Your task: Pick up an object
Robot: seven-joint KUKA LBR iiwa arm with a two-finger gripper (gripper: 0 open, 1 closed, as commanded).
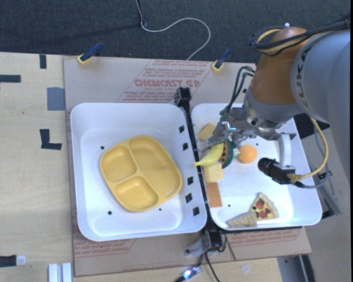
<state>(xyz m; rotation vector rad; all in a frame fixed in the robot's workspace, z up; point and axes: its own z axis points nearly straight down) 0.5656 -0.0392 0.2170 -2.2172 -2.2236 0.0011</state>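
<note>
— What's crowding the arm (294,69) in the right bin (306,213)?

— Plenty. The gripper (228,135) hangs low by the divider, right over a banana (210,155). An orange ball (247,154) sits just beside, a yellow block (215,173) and a brown strip (214,195) below, a pizza slice (256,211) near the front rim.

— Has it got hold of the banana?

— Cannot tell; the clutter hides that. The left bin (85,216) has a yellow divided plate (140,173).
</note>
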